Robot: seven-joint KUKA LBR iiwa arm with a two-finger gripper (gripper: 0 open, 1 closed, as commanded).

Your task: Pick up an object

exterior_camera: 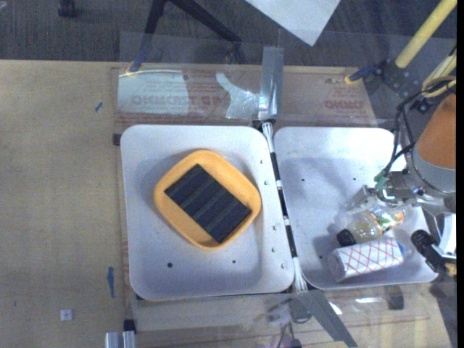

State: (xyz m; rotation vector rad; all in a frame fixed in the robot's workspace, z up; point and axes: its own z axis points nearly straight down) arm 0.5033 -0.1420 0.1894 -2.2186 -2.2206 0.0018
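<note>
At twelve o'clock we see dark grey carpet (87, 38) with a black office chair base (156, 2) on castors. Beside it, toward one o'clock, lies a white sheet (293, 2). The tan benchtop (51, 194) spreads toward nine o'clock.

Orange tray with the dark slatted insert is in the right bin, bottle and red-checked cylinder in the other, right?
Wrong bins: the camera view shows the orange tray in the left bin; the bottle and red-checked cylinder lie in the right bin.

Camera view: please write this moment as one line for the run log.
arm: over right bin | gripper: above small bottle | beside bottle: red-checked roll | left bin: yellow tray | pick: not confirmed
</note>
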